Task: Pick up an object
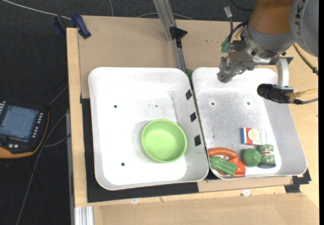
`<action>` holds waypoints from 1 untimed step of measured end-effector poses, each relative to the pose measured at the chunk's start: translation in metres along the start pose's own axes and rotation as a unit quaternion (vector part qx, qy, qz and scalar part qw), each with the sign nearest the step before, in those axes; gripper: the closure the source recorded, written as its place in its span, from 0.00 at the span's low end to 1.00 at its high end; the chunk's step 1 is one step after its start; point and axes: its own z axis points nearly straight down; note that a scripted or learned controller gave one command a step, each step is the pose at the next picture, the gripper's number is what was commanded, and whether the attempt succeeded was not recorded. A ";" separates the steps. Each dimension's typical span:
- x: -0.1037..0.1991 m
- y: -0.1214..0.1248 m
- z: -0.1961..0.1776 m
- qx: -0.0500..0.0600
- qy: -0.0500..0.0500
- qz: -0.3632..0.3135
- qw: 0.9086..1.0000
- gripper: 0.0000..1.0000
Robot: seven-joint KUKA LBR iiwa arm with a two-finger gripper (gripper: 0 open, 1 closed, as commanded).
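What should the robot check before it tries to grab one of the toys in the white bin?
1. Toys to grab are in the right bin: ok. A small white box, a green ball, a can and an orange and green toy sit at its near end.
2. Gripper is above a toy: not ok. It hangs over the bin's far end, away from the pile.
3. Gripper carries nothing: ok, nothing shows under it.
4. Jaws open enough: cannot tell.
5. Toys have space between them: not ok. The ball and can touch, and the box sits close behind.
6. Green bowl is out of the way: ok, it is in the left bin.
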 end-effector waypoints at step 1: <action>0.059 -0.015 0.001 0.000 0.000 0.000 1.000 1.00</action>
